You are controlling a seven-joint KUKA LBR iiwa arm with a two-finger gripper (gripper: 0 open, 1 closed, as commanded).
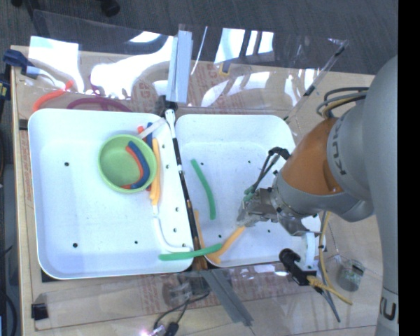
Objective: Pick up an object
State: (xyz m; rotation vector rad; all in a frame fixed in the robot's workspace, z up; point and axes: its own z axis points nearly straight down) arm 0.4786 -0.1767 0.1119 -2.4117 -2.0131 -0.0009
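**Gripper low in the right bin, catch unconfirmed**

The arm (336,166) reaches in from the right and its gripper (255,208) sits low over the right bin (231,128), toward that bin's near right part. The wrist and cabling cover most of the fingers, so I cannot tell whether they are spread or closed, nor whether anything lies between them.

Two loose things lie in the right bin. A green strip (204,187), long and slightly curved, rests on the floor left of the gripper and clearly apart from it. An orange stick (227,243) lies slantwise near the bin's front edge, its upper end running up just beside, perhaps under, the gripper. That stick looks like the likelier target, though the view is too cluttered there to be sure.

In the left bin (56,187) a green bowl (126,163) holds some blue and red pieces, with an orange piece along its right side. Another green strip (178,255) lies across the front rims where the two bins meet.

Risks, as I judge them: the stick is thin and lies flat, so the fingers may close above it or nip only its tip, and it could then swing or slip out on the lift. It also lies close to the front wall, so a slightly misplaced descent might strike the rim or push the stick against the wall instead of gripping it.
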